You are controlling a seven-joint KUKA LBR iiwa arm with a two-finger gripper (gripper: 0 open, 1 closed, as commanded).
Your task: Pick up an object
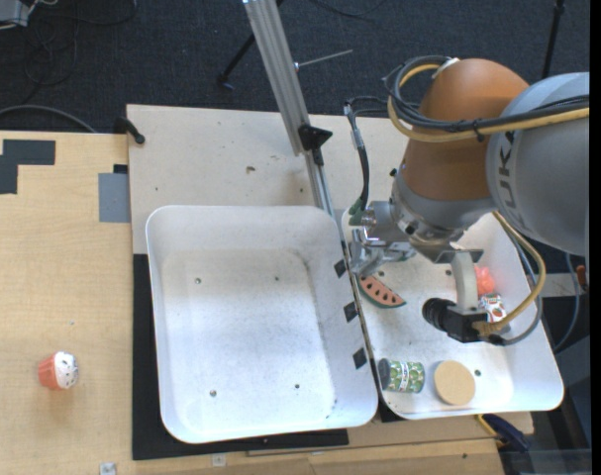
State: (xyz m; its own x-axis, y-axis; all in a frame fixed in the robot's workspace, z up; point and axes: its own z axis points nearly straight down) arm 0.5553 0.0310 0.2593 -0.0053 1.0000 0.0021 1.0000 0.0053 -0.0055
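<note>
Right bin: I am seeing a watermelon slice, green jar, wooden disc. Gripper is hovering above the slice; its grip state I cannot tell.

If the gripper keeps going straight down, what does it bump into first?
Probably the watermelon slice, which lies just below the gripper in the right bin. Depth is hard to judge from above.

2 bins side by side at mid-frame, arm over the right one.

The left bin fills the centre; the right bin touches it at lower right. In the right bin, a wedge-shaped piece lies near the shared edge, a small jar nearer the bottom, a disc just right of it. A small figure sits on the bench at lower left, well apart.
</note>
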